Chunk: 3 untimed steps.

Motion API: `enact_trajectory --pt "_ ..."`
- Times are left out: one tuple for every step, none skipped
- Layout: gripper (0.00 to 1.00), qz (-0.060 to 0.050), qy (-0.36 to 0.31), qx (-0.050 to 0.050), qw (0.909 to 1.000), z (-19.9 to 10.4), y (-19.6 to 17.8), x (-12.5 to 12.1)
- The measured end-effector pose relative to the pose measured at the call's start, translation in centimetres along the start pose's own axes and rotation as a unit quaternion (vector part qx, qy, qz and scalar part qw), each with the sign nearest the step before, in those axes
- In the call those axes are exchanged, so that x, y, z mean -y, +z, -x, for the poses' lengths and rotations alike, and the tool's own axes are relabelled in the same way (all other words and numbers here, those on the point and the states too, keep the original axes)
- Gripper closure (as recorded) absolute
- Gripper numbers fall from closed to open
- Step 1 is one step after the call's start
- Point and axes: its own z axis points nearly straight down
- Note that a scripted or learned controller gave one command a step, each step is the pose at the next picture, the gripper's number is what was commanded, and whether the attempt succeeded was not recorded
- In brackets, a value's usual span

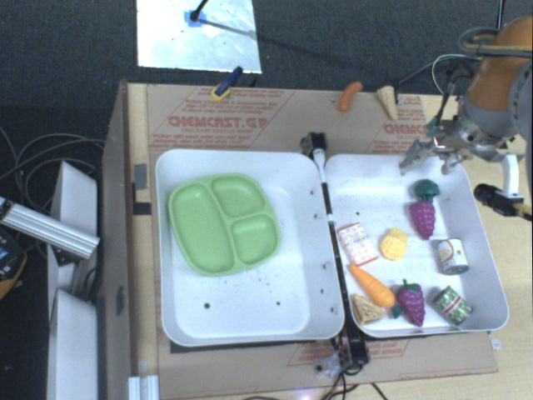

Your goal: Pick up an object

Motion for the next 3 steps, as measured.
enact_trajectory --pt "0.0 -0.003 0.0 -0.001 1.0 2.4 8.2 2.4" --pt "0.0 -0.002 0.001 -0.001 1.0 0.6 8.1 7.2" --pt "1.0 -0.001 0.0 -0.001 1.0 0.6 7.0 7.1"
